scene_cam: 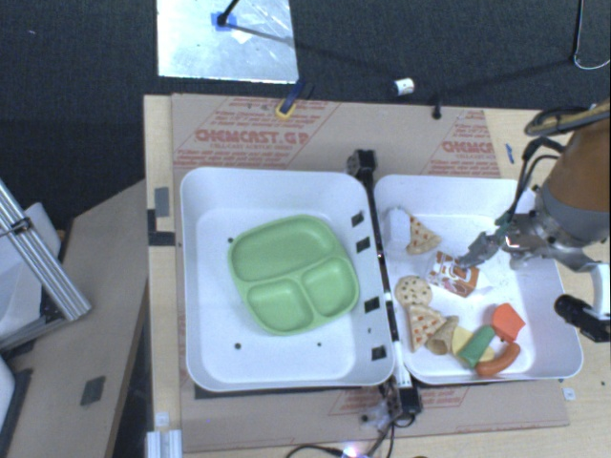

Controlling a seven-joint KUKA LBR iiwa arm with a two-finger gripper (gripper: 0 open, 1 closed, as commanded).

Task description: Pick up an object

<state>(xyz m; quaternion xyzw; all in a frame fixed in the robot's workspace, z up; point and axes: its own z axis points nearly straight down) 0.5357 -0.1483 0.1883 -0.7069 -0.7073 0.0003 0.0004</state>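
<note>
Right at the fingertips of the gripper (474,252) sits a small white and red packet (452,276), touching or nearly so, lying flat in the right bin (563,284). I can't tell if the fingers are spread or closed from this angle, so I'd say come straight down over the packet's middle and close gently, since it looks thin, crinkly and likely to slide. Just beyond it are a round cracker (413,290) and a pizza-slice toy (421,234); the green tray (291,273) sits well apart in the left bin (205,208).
</note>
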